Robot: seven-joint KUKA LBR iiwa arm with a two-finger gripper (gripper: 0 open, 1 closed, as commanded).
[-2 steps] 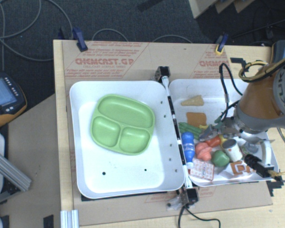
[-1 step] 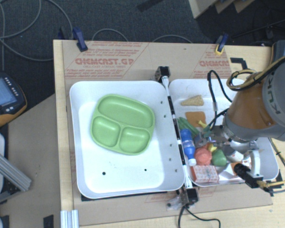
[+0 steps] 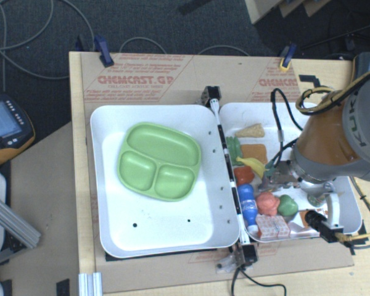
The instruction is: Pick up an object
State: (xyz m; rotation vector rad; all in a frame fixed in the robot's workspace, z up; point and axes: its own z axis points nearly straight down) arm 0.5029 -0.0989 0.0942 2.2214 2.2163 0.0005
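The right bin (image 3: 351,217) holds a pile of small toy foods: a tan wedge (image 3: 251,130), an orange block (image 3: 254,152), a yellow banana (image 3: 253,164), a red piece (image 3: 243,176), a blue bottle (image 3: 246,202), a red ball (image 3: 267,203), a green ball (image 3: 288,206) and a pink checked block (image 3: 272,228). My gripper (image 3: 277,179) hangs low over the middle of this pile, just above the red ball, reaching in from the right. Its fingertips are hidden among the objects.
The left bin (image 3: 111,227) holds a green three-compartment plate (image 3: 160,161) in its upper half. A black divider rail (image 3: 225,165) runs between the bins. Cardboard lies under both bins, with blue clamps at the back edge.
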